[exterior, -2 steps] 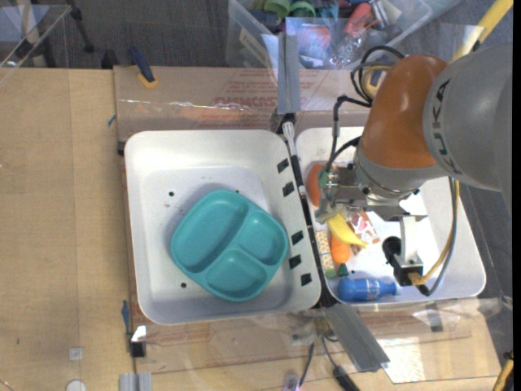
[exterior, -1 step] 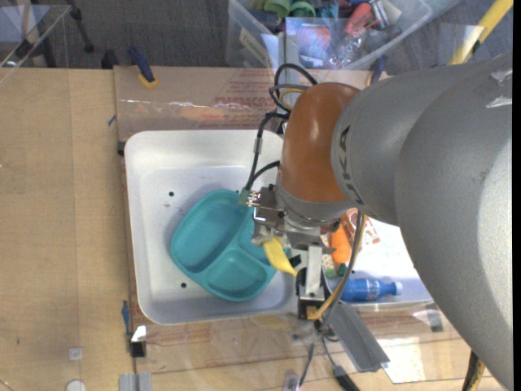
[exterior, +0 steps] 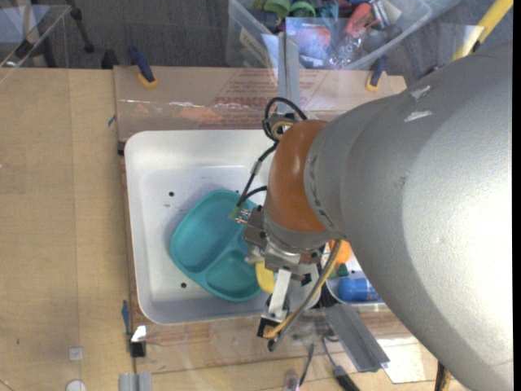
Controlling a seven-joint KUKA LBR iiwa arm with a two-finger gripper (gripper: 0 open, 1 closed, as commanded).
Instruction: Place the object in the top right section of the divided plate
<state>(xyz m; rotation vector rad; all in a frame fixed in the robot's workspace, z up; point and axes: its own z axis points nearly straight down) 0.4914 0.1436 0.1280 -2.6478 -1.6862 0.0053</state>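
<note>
Left of the gripper (exterior: pixel 281 263), the shallow white plastic bin (exterior: pixel 151 218) holds a teal plastic divided plate (exterior: pixel 203 243) whose visible sections lie bare. A small rounded yellow object (exterior: pixel 264 278) sits directly under the gripper at the plate's nearest edge (gripped or merely beside it, I cannot tell, nor whether the gripper is open or clenched). Done well, this step likely means carrying it over the section beneath the wrist and clearing the divider ridge before release; right of the gripper lie a rounded orange thing (exterior: pixel 343 251) and a blue cylindrical one (exterior: pixel 356 290).
</note>
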